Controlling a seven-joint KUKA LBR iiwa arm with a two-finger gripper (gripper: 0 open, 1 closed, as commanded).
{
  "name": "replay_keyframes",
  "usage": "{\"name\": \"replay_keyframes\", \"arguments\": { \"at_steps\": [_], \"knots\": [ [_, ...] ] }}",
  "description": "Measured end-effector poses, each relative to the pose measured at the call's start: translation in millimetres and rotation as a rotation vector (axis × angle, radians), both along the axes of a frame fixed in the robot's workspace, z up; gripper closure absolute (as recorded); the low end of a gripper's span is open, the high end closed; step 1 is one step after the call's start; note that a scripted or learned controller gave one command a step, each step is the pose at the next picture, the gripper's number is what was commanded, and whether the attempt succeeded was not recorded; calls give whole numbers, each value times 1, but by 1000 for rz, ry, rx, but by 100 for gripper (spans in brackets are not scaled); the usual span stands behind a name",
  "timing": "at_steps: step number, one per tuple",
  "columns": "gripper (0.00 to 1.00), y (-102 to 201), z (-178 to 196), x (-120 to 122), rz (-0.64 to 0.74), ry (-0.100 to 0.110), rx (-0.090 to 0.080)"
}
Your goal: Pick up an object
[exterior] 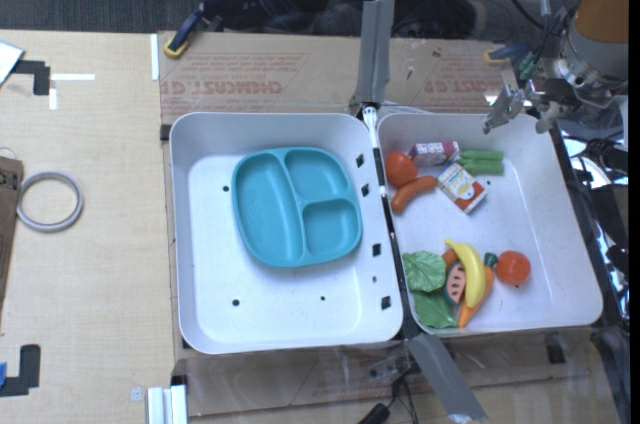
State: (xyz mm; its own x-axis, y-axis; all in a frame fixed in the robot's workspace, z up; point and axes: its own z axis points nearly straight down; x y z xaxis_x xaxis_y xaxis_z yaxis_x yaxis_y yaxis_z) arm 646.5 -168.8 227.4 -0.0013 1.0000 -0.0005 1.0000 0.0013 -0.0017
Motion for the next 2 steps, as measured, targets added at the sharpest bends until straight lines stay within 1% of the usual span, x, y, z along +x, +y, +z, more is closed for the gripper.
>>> {"name": "replay_keyframes", "arguments": {
  "at_steps": [1, 2],
  "knots": [
    [0, 25, -120, 13, 193, -3, -1],
    [0, 31, -135, -43, 134, -1, 0]
  ]
}}
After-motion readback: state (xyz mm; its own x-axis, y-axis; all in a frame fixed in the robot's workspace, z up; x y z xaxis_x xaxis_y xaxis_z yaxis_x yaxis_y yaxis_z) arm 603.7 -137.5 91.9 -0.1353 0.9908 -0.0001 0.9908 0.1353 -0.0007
